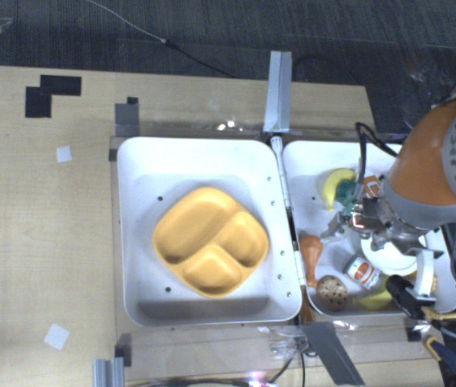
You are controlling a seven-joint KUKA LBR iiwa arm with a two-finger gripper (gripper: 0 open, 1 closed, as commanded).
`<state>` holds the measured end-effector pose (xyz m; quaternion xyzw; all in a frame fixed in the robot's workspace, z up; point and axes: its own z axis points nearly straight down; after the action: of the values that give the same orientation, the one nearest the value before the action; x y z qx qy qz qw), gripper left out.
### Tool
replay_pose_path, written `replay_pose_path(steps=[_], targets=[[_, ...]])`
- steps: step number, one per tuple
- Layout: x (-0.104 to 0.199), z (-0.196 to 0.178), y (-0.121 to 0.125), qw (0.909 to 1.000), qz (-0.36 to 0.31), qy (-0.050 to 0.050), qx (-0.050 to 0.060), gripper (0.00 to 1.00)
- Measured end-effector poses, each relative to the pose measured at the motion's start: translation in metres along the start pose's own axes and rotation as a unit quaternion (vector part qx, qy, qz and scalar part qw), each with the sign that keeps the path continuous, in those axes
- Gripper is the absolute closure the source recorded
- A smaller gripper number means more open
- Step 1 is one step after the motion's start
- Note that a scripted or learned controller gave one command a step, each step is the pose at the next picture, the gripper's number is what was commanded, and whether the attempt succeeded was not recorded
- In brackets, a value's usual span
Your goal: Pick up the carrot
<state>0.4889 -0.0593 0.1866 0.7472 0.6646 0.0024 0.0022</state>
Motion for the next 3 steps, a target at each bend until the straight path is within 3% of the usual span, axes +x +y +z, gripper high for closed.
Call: replay_pose_path(steps=[1,2,3], targets=[[0.0,-0.01,0.002,1.0,-0.005,0.0,-0.002,1.0],[-0.027,0.097,0.024,0.995,-0.099,0.0,-0.004,1.0],[-0.098,0.092,0.014,0.9781,-0.208,-0.003,-0.004,1.0]])
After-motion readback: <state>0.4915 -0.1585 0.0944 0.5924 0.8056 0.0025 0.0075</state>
